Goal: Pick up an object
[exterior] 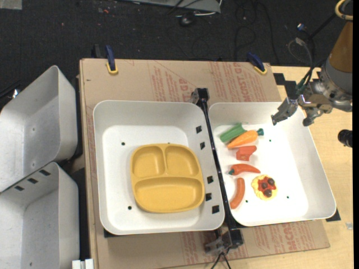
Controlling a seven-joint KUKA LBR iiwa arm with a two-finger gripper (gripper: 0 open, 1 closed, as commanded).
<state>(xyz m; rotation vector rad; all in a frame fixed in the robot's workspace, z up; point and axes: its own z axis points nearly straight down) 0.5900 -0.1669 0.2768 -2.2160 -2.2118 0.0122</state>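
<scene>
The gripper (pixel 295 114) is being held above the right bin's (pixel 314 167) far right corner, its fingers spread wide — nothing is being gripped. Toy foods are lying apart from it in that bin — a carrot (pixel 245 139), a sausage (pixel 238 193) and a small pizza (pixel 264 186)

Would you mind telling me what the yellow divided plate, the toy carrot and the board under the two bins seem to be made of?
The yellow divided plate looks like moulded plastic with a smooth matte finish: uniform colour, rounded compartment ridges. The toy carrot seems to be plastic or rubber, evenly orange and faintly shiny; which one is unclear. The board appears to be plywood or fibreboard, pale brown and dull, with printed red lettering.
</scene>
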